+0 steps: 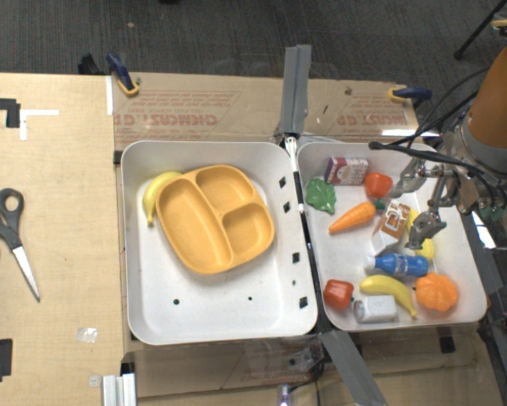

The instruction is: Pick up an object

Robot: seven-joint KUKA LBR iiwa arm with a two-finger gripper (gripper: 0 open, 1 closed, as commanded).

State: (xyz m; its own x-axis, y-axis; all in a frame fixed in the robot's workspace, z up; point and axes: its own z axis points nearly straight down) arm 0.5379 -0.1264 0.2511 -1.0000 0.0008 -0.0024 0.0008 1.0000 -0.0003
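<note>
Hovering over the right part of the right white bin [469, 252], the metal two-finger gripper [424, 220] points down and to the left, its tips just above a small yellow object [426, 245] and beside a small orange-and-white packet [396, 219]. Whether its tips are parted or closed cannot be told, and nothing is plainly seen between them.

That bin is crowded. Along its far side sit a small pink-and-white carton [348, 171], a green leafy toy vegetable [321, 196] and a red-orange rounded toy [377, 183]. An orange toy carrot [354, 217] lies slantwise near the middle. Nearer the front lie a blue bottle [400, 265] on its side, a yellow toy banana [388, 288], a round orange toy fruit [438, 293], a red toy pepper [338, 293] and a grey-white can [376, 309] against the front wall.

The left white bin [151, 303] holds a yellow three-compartment plastic plate [212, 217], tilted, with a second yellow banana [157, 193] touching its far-left rim.

On the bench to the left lie grey-handled scissors [12, 231].
</note>
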